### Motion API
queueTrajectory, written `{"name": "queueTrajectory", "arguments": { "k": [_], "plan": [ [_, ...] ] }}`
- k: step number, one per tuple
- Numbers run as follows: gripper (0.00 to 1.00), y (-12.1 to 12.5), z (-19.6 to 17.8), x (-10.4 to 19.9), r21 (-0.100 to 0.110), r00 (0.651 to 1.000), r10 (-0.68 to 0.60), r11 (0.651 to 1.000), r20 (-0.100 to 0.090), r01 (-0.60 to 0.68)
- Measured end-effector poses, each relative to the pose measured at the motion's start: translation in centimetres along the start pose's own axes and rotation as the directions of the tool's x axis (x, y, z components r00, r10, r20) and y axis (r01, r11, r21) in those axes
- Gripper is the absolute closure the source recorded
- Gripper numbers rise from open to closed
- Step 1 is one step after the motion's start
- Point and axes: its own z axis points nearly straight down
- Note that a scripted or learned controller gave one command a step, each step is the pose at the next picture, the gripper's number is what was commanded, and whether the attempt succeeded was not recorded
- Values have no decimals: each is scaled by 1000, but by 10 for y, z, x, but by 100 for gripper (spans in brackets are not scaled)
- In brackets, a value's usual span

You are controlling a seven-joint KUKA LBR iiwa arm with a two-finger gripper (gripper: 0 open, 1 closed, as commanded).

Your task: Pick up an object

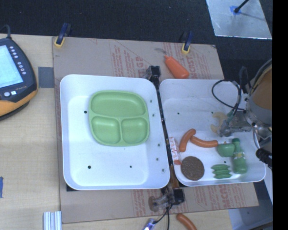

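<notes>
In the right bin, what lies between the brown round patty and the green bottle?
In the camera view, a green ridged piece lies between the brown patty and the green bottle, near the right bin's front edge.

I have one camera, fixed above the bench and looking down at a slant, far enough back to take in both white bins: the left bin (77,143) sits near the middle of my picture and the right bin (201,95) toward the right side. Beyond the bins the view reaches the dark floor (134,8) at the top. The arm (261,92) comes in from the right (my right on screen), cut off by the frame there.
</notes>
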Motion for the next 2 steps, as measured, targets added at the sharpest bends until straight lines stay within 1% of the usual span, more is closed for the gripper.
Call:
{"name": "queueTrajectory", "arguments": {
  "k": [1, 2],
  "plan": [
    [100, -32, -70, 62, -2, 1000, 0, 1000, -1, 0],
    [100, 6, -110, 150, -2, 1000, 1, 1000, -3, -1]
  ]
}}
